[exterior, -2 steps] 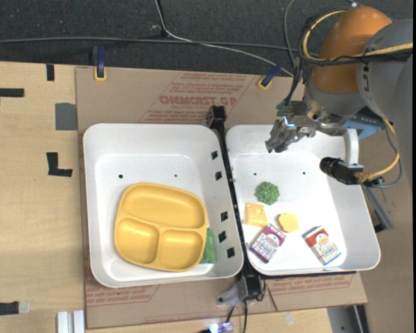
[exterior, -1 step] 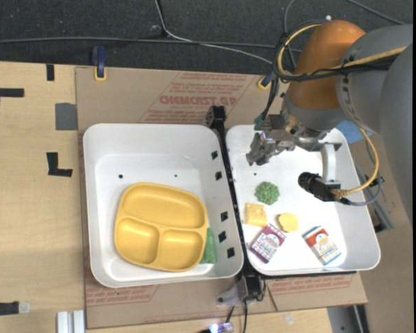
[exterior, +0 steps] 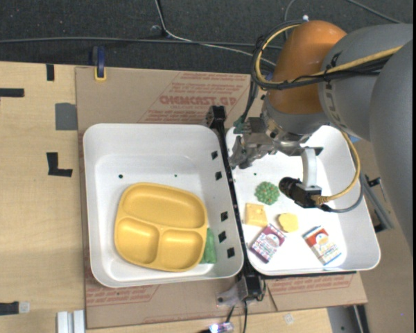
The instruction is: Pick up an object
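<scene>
Camera view: the gripper (exterior: 244, 151) is seen low by the right bin's (exterior: 364, 255) left wall; its opening cannot be told. The green ball (exterior: 266, 191) lies just beside it, unheld.

Both white bins (exterior: 152, 134) look like smooth, slightly glossy plastic, as does the yellow divided tray (exterior: 159, 224). The desk (exterior: 28, 207) is matt wood with a matt cardboard sheet (exterior: 159, 96) on it.

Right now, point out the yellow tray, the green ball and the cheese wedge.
yellow tray (exterior: 161, 205), camera view, top compartment floor.
green ball (exterior: 267, 191), camera view, centre.
cheese wedge (exterior: 255, 214), camera view, flat top face.
</scene>
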`<state>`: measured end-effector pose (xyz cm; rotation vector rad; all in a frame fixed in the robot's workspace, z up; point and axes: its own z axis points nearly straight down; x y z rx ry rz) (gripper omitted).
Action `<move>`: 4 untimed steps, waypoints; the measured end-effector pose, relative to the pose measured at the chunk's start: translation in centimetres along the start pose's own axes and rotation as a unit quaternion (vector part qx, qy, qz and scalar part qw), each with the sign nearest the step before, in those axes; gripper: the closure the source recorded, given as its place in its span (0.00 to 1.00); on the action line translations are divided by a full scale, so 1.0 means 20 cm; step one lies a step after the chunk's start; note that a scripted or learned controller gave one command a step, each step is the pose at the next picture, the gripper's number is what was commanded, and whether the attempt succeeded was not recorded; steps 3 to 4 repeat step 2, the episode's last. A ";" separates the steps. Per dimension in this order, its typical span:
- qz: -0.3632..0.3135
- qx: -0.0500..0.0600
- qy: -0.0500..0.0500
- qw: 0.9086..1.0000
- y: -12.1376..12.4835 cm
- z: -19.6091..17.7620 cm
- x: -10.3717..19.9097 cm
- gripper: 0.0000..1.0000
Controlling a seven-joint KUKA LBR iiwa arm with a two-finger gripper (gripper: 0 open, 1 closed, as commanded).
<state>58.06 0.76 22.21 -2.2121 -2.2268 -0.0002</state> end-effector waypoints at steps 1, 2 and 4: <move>0.000 0.001 -0.001 1.000 -0.09 0.05 0.23 1.00; 0.000 0.001 0.000 1.000 -0.18 0.03 0.43 1.00; 0.000 0.001 0.000 1.000 -0.18 0.03 0.43 1.00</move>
